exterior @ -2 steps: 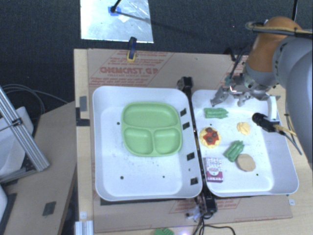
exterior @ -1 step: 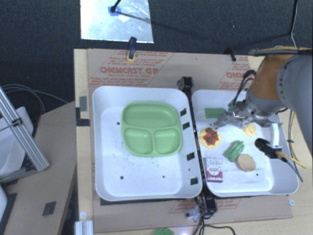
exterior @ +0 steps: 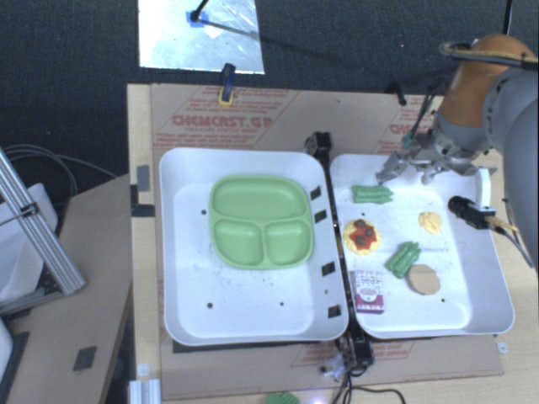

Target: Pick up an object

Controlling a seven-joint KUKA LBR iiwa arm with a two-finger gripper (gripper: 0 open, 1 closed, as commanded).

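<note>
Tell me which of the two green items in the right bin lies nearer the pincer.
The flat green piece near the bin's top edge, just below the pincer. The other green piece lies lower, beside the tan round cookie.

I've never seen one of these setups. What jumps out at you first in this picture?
The pale green divided plate lying alone in the left bin catches the eye first. Next comes the right bin, scattered with small toy foods, such as a little pizza near its left wall and a tan cookie. At the upper right, the grey and orange arm hangs its gripper over that bin's far edge.
</note>
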